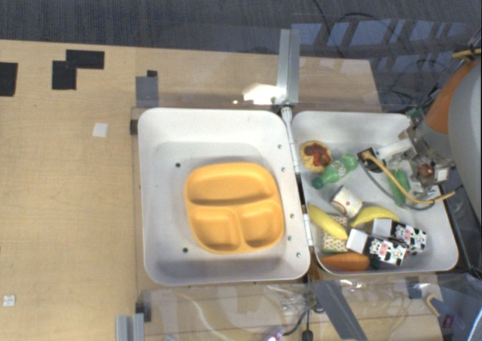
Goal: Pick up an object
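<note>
- While the arm leans in from the right, the gripper (416, 170) sits low over the right bin (450, 258), at its right side, tangled in cables and hardware; whether it is spread or pinched on anything I cannot tell from this angle.
- Candidates crowd that bin: a green bottle (337, 170) lies near the left wall, a small pizza-like toy (316, 154) just above it, a little box (346, 201) in the middle.
- Lower down, two bananas (328, 221) lie either side of the box, a carrot (346, 262) rests along the front wall, and patterned blocks (390, 245) cluster near the front right.
- Nearest the gripper is a slim green piece (399, 185), possibly a pepper or bean, lying right beside the yellow cable.
- Left bin (162, 272) bears a yellow divided tray (230, 206), well apart from the action.
- My call for doing this well: pick an isolated item, since the front cluster is touching and a pinch there may nudge neighbours.
- Best to descend straight, straddle the narrow axis, and lift clear only once the grip looks centred.
</note>
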`<state>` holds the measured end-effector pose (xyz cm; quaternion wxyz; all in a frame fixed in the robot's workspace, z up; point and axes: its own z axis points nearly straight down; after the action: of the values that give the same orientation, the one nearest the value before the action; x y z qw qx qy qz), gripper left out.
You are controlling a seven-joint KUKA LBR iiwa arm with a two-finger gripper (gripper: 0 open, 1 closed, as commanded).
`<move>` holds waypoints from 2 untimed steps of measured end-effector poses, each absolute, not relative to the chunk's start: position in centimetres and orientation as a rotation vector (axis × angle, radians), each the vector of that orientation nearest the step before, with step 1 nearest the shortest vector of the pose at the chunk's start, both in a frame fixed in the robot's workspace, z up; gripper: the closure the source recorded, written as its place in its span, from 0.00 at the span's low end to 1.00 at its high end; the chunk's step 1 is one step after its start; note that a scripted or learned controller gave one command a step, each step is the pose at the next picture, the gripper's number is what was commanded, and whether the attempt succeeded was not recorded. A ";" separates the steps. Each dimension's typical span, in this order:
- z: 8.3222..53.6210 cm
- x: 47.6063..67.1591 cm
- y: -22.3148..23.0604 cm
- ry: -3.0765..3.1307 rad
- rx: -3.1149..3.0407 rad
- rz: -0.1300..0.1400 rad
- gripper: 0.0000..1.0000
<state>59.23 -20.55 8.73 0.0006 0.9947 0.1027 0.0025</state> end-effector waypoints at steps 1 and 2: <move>8.6 65.9 -20.3 0.329 3.124 0.005 0.00; 14.5 61.2 -14.0 0.764 3.048 0.006 0.00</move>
<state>61.23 -14.05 14.48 -0.0004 0.9700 0.2430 0.0019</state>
